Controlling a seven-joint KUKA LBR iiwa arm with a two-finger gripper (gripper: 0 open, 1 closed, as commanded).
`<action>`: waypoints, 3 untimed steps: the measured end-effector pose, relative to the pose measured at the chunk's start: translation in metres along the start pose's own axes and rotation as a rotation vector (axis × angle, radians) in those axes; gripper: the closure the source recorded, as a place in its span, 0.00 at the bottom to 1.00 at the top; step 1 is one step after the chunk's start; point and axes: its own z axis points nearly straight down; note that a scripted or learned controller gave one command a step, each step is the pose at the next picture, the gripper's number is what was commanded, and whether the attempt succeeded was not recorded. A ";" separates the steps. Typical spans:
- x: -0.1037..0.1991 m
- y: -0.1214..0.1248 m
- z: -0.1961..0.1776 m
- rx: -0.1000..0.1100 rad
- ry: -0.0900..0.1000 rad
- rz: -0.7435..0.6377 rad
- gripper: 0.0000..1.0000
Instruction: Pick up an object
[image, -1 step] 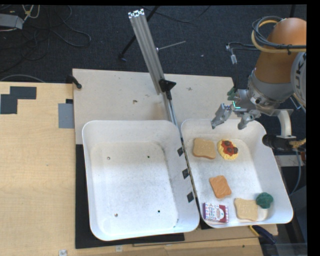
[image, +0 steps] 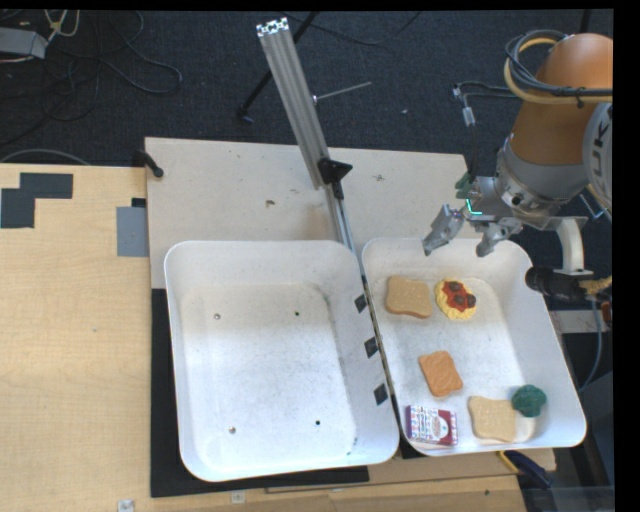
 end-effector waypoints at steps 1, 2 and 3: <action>-0.007 -0.007 0.058 0.007 0.000 0.002 0.00; -0.003 -0.003 0.103 0.005 0.000 0.002 0.00; 0.002 -0.010 0.165 0.007 0.001 0.003 0.00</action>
